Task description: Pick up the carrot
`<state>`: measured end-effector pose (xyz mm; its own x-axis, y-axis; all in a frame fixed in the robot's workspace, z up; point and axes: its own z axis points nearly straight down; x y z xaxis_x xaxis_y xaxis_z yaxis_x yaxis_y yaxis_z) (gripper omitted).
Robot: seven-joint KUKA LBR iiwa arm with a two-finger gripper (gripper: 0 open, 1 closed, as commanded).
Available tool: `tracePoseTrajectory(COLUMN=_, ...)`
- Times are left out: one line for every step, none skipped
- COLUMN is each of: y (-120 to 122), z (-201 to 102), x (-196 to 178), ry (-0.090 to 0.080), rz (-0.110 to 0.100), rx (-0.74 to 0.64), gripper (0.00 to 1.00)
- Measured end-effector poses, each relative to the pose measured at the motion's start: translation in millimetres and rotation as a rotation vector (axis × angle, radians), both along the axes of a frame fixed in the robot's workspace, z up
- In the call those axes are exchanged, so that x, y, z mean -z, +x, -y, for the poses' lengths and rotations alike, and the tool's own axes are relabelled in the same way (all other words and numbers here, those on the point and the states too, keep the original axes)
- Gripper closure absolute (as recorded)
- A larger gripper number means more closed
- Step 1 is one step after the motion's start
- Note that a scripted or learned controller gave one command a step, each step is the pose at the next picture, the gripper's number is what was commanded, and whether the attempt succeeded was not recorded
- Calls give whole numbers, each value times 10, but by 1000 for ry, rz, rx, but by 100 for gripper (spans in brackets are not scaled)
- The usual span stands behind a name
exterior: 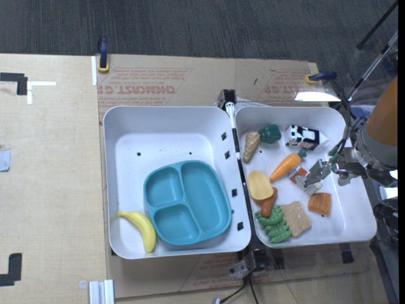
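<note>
Carrot (286, 166) lying tilted in right bin (354, 230), green tip up near black-and-white toy (304, 135), yellow piece (259, 185) just below-left. Hand (314, 177) hanging low just right of carrot, not touching; finger spread impossible to tell. Teal plate (186, 202) and banana (142, 228) sitting in left bin (120, 138).

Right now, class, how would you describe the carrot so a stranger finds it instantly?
Look in the right-hand white bin, near its middle. The carrot lies at a slant just left of the gripper. It is the only long, tapered orange piece with a small green tip.
</note>
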<state>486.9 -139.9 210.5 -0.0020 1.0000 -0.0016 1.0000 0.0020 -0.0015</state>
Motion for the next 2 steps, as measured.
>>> tracePoseTrajectory(y=511, z=-139, x=1029, ry=2, rz=-2, rx=-30, gripper=0)
tracePoseTrajectory(y=1048, z=203, x=1185, ry=-1, rz=1, rx=41, gripper=0)
